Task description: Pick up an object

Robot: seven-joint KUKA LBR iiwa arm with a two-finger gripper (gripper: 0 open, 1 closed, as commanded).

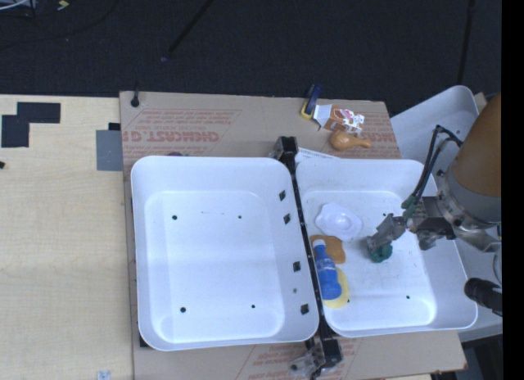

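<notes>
Cardboard covers the tabletop (205, 124) under two white bins. Seen from above, the left bin (214, 254) sits at nine o'clock of the right bin (385, 247). Inside the right bin, the tool (381, 245) is clenched on a dark green object (379, 251), at three o'clock of a white cup (338, 220) and blue bottle (327, 272).
</notes>
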